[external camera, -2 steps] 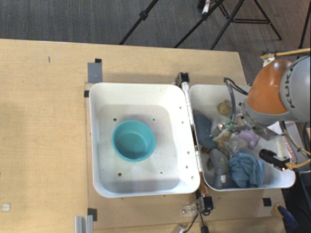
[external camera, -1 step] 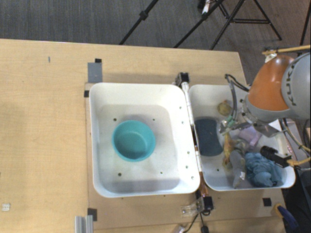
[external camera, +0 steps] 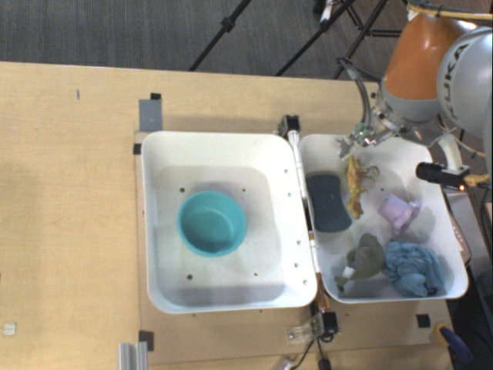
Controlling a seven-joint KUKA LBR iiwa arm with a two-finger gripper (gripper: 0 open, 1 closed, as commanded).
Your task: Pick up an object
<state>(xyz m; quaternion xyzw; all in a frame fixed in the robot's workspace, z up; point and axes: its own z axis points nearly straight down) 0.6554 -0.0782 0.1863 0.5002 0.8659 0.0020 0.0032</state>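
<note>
My gripper (external camera: 356,143) hangs over the back left part of the right bin (external camera: 454,284). A long, thin yellow toy (external camera: 354,187) dangles straight down from its fingertips, its upper end pinched between them, and casts a small shadow to its right. A dark slate oval pad (external camera: 330,201) lies just left of the toy on the bin floor. In the same bin are a lilac cup (external camera: 398,211), a crumpled blue cloth (external camera: 414,268) and a grey-green lump (external camera: 366,259).
A teal bowl (external camera: 212,222) sits left of centre in the left bin (external camera: 162,284). A ridge with clips (external camera: 302,199) separates the two bins. The grey arm with its orange band (external camera: 416,52) reaches in from the upper right. A black cable end (external camera: 439,174) hangs over the right bin's right side.
</note>
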